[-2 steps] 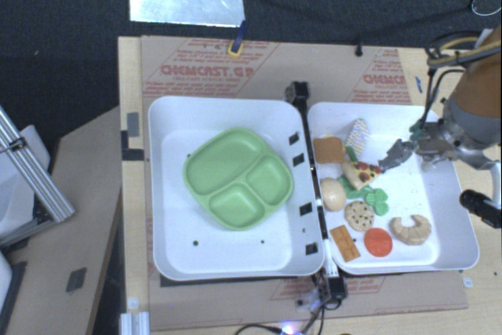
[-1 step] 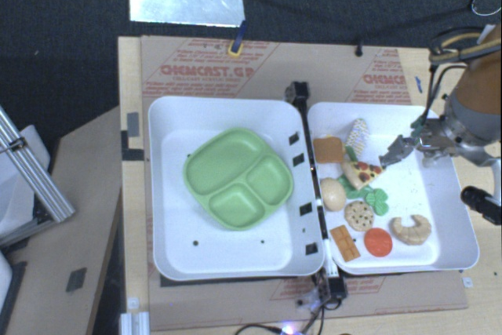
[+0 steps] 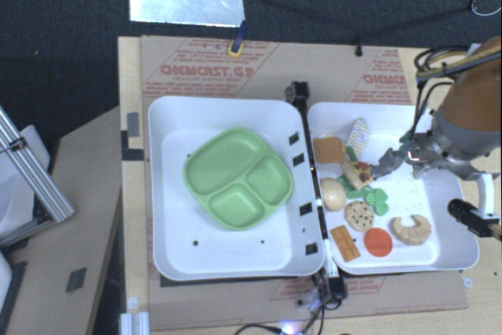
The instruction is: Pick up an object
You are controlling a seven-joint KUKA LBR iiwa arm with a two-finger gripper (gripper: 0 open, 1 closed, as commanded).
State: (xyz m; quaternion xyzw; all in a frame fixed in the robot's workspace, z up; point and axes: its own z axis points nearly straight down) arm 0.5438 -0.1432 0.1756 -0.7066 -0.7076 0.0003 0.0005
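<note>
The right white bin (image 3: 447,192) holds several toy foods: a brown bread slice (image 3: 329,149), a pale corn cob (image 3: 358,135), a beige egg-shaped piece (image 3: 332,194), a speckled cookie (image 3: 359,214), a red tomato slice (image 3: 378,242), a croissant (image 3: 412,228), an orange cracker (image 3: 343,242) and a green leafy piece (image 3: 377,200). A small yellow and red item (image 3: 355,173) lies in the middle of the pile. My gripper (image 3: 384,164) is low over the bin, just right of that item and above the green piece. I see nothing lifted.
In the left white bin (image 3: 169,247) sits a green divided plate (image 3: 238,178). A black-clipped divider (image 3: 307,169) runs between the bins. The arm's grey body and cables (image 3: 463,121) cover the right bin's far right side.
</note>
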